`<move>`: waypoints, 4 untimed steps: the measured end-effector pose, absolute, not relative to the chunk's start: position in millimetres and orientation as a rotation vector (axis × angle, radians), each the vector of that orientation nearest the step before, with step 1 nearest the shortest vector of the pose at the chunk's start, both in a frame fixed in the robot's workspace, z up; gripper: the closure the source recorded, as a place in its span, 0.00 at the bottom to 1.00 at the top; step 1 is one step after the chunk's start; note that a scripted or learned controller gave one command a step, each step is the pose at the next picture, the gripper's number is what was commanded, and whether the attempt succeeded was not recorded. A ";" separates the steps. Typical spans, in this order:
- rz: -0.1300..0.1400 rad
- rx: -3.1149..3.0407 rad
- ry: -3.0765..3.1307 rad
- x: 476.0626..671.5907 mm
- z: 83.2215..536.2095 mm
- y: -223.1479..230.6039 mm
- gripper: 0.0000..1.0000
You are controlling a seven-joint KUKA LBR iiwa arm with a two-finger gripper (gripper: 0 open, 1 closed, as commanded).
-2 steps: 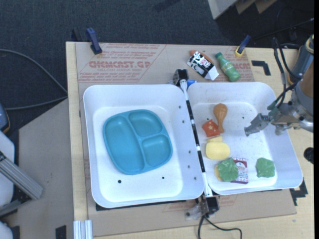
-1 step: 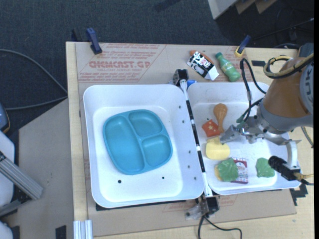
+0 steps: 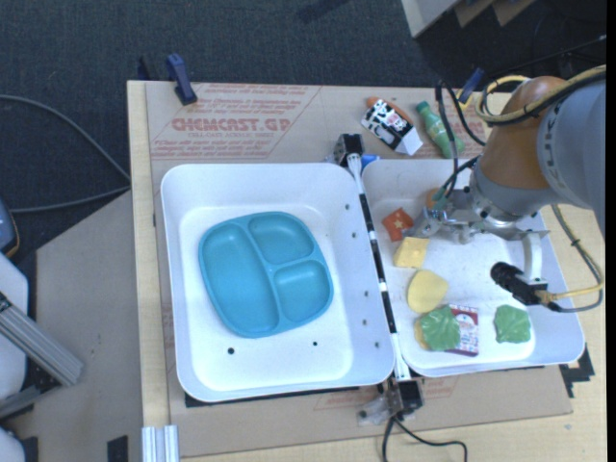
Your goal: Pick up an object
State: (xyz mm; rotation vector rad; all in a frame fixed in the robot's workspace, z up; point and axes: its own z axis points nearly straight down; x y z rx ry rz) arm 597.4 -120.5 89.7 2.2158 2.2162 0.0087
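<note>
- Gripper (image 3: 445,221) low in right bin (image 3: 558,345), at its 11 o'clock; finger state: cannot tell.
- Orange block (image 3: 397,224) just beside gripper at 9 o'clock; yellow wedge (image 3: 412,252) at 7 o'clock.
- Blue divided plate (image 3: 266,272) in left bin (image 3: 183,195).

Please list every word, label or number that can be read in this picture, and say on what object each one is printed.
"CHEMCAST GP": large red letters on the brown protective sheet that covers the bench behind the left bin.
Smaller red lines above and below that name on the same sheet: too blurred to read.
Print on the red and white packet in the right bin: too small to read.
Black and white box behind the bins: a pattern, no legible text.
</note>
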 end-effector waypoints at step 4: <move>-0.001 2.222 2.222 621.0 84.8 -135.0 0.00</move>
